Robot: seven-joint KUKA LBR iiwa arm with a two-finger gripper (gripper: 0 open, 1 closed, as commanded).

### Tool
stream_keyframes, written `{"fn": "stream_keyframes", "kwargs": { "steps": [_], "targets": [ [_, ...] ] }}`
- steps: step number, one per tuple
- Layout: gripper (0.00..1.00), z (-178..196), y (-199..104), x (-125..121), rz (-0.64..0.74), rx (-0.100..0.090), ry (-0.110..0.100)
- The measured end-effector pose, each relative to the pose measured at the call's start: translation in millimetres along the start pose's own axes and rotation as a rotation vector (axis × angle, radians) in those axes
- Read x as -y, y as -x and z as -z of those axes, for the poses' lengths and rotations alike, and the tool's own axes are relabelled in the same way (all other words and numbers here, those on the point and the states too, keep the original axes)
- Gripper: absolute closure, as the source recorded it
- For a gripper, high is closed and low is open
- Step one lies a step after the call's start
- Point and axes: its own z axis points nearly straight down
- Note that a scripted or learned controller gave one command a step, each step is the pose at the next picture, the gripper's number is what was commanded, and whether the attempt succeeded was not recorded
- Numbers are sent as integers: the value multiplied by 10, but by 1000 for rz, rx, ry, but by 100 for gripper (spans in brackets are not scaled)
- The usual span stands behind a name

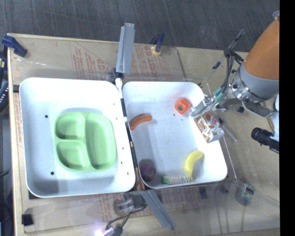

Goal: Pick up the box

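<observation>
Dark grey carpet floor beyond a pale wooden bench with blue clamps.

The left white bin holds a green divided tray. Right of that tray, in the neighbouring bin, lie a sausage, an orange round piece, a banana, a dark purple fruit and a greenish bar.

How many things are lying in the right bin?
6: an orange item and box near the hand, a sausage left, and a plum, banana and green item along the front.
</observation>
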Motion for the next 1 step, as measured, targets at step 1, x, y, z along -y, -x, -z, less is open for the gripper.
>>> {"fn": "stream_keyframes", "kwargs": {
  "steps": [1],
  "targets": [
    [100,277,-862,275,-150,-2,-2]
  ]
}}
